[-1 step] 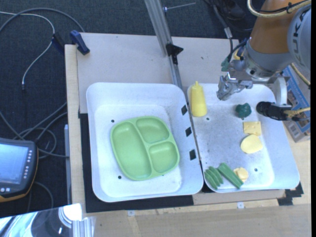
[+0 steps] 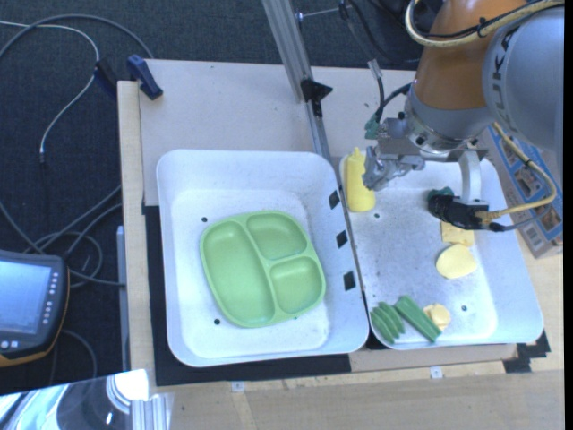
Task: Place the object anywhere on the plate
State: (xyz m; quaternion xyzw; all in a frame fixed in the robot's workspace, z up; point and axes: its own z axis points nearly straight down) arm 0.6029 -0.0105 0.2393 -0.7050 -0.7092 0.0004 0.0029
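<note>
Green sectioned plate (image 2: 262,269) sits mid left bin (image 2: 179,182). Yellow bottle (image 2: 358,182) lies at the right bin's (image 2: 510,307) far left edge, gripper (image 2: 383,170) right against it. Whether its fingers are open or closed, I can't tell.

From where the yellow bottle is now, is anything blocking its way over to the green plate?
Only the bin walls where the two bins meet lie between the yellow bottle by the gripper and the green plate.
</note>
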